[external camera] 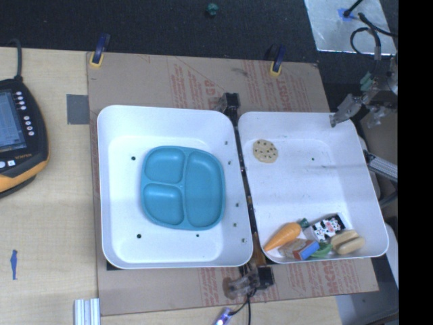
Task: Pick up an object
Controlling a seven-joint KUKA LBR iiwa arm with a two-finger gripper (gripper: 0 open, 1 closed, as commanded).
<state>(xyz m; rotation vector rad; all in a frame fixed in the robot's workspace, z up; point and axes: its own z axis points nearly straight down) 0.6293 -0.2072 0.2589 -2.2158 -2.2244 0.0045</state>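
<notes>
The gripper (348,105) sits at the far right corner of the right bin (338,181); whether it is open or closed cannot be told at this size. 1 cookie (265,150) lies alone near that bin's far left corner, well apart from the pile at the near edge, where a carrot (283,235) touches other small toys. The cookie looks the cleaner target: come straight down over it, since it lies flat. The left bin (115,181) holds a blue divided plate (183,187).
</notes>
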